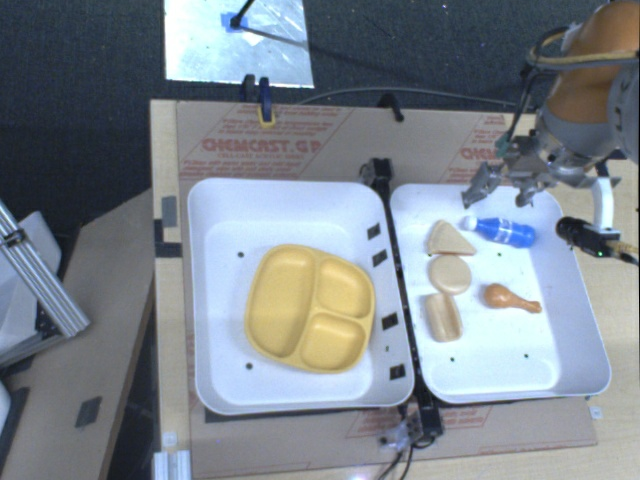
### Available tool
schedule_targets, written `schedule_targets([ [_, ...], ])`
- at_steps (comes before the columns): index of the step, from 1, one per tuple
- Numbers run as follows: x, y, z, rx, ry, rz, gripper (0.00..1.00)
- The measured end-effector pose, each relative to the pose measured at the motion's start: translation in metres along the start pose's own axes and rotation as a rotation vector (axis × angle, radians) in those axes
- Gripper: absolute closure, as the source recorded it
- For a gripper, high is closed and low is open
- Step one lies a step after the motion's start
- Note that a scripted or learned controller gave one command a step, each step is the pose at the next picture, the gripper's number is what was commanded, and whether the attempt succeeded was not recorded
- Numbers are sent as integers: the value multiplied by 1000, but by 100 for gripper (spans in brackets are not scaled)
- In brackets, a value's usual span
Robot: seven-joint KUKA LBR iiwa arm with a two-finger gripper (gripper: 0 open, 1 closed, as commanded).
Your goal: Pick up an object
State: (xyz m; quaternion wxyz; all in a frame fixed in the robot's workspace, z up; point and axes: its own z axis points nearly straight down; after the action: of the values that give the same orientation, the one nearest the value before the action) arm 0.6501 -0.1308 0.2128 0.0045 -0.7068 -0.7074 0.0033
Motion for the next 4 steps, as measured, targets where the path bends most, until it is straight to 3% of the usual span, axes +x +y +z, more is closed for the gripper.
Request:
schedule_targets([
  [1,0,3,-8,-13,-2,-2,0],
  [3,9,-2,100,-10,-2,-2,0],
  [4,10,1,126,-16,0,-2,0],
])
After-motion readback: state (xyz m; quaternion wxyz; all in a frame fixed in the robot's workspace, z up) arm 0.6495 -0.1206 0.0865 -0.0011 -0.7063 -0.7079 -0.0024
